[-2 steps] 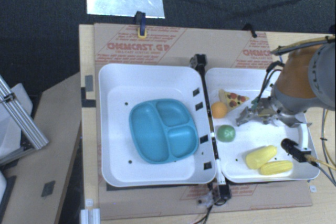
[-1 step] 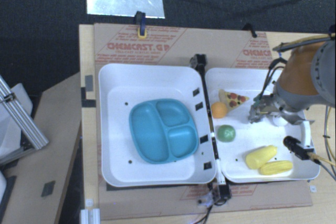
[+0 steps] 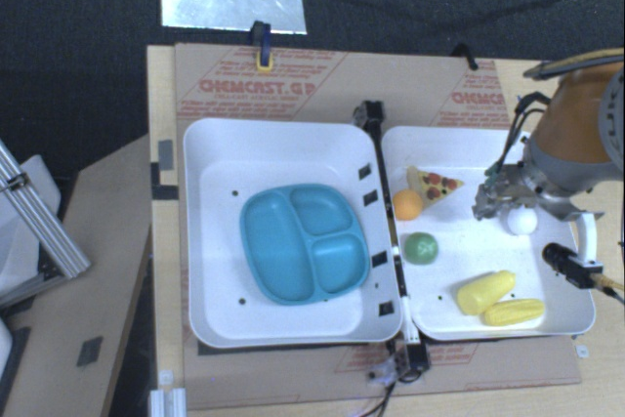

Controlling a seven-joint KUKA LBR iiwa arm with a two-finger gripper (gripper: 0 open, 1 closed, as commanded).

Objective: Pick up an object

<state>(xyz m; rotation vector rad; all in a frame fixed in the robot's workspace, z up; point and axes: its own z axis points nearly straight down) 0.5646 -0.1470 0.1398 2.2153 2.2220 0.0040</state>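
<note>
Plate [image 3: 303, 242] first on my screen, blue and sectioned, in the left bin [image 3: 210, 210]. Right of the plate, in the other bin [image 3: 469, 146], I see an orange [image 3: 408, 205], a green ball [image 3: 421, 248], a pizza slice [image 3: 434, 183], then two yellow pieces [image 3: 485, 291] and [image 3: 514, 312]. Farthest from the plate, the gripper [image 3: 496, 201] hangs beside a white ball [image 3: 520, 222]; I cannot tell its finger state.

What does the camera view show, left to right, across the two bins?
Blue divided plastic tray → small orange ball → green ball → pizza slice toy → claw → white ball.
</note>
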